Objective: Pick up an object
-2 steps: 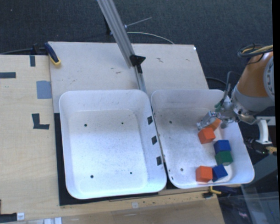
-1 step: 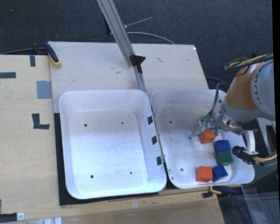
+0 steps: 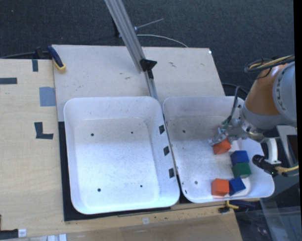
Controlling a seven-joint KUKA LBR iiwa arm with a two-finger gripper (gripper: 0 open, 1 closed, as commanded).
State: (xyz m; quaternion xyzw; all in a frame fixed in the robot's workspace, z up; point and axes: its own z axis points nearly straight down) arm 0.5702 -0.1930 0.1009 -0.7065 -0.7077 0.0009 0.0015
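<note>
The gripper (image 3: 220,138) sits low in the right bin (image 3: 190,116), directly at 12 o'clock of an orange block (image 3: 221,147) and touching it, seemingly lined up for a grab; whether it grips cannot be told. Blue (image 3: 240,157) and green (image 3: 240,169) blocks crowd its 4 o'clock side.

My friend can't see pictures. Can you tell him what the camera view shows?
A grey and orange robot arm lowers its gripper over an orange block in the right white bin. Blue, green, orange and blue blocks lie nearby.
</note>
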